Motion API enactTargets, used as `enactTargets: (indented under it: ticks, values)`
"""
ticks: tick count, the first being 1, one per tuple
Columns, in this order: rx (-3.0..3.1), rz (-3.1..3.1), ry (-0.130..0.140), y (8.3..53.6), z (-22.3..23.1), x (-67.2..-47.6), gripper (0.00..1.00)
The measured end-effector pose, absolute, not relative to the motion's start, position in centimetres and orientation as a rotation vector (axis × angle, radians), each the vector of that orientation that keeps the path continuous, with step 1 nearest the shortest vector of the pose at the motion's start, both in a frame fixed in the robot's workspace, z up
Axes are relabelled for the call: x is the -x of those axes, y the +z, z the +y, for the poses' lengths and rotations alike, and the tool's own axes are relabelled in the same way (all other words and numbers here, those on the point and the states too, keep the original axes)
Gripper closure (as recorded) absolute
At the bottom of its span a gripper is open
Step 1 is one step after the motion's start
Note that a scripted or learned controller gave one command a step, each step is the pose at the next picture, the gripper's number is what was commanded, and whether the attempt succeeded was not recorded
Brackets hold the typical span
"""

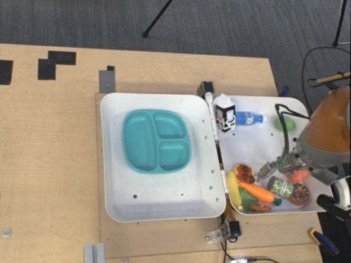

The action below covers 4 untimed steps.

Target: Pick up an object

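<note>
1. I saw the tabletop (49,163), pale wood, carrying two shallow white bins side by side.
2. The left bin (159,204) held a teal divided plate (156,141) with three compartments, lying flat toward its far left part.
3. The right bin (249,138) held the loose objects, most of them crowded along its near edge.
4. The arm (329,127) came in from the right, its orange band sitting over the right side of the right bin.
5. The gripper (279,166) hung low over the near part of the right bin, just beside the pile of objects. I could not tell from my view whether it was open or closed, and I saw nothing clearly held.
6. A yellow banana (233,189) lay along the near left wall of the right bin.
7. An orange carrot (256,191) lay just beside the banana, slanting toward the right.
8. A small carton with black and white patches (225,114) stood at the far left corner of the right bin.
9. A blue bottle (249,118) lay on its side just right of the carton.
10. A green object (286,123) sat near the far right of that bin, partly behind a black cable.
11. A red item (244,173) rested just above the carrot.
</note>
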<state>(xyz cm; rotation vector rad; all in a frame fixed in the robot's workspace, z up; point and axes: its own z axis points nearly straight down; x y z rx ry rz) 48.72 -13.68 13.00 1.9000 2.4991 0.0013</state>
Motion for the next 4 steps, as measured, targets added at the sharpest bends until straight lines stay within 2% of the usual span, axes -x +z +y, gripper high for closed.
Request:
enactTargets:
  ticks: [1, 2, 3, 4]
  values:
    - [-1.916, 2.477, 0.003, 9.2, -9.8, -49.0, 0.00]
    - [-1.749, 2.590, 0.003, 9.0, -9.4, -50.1, 0.00]
    - [-1.584, 2.702, 0.005, 9.2, -16.2, -53.7, 0.00]
    - [-1.056, 2.937, 0.004, 8.9, -15.3, -49.3, 0.00]
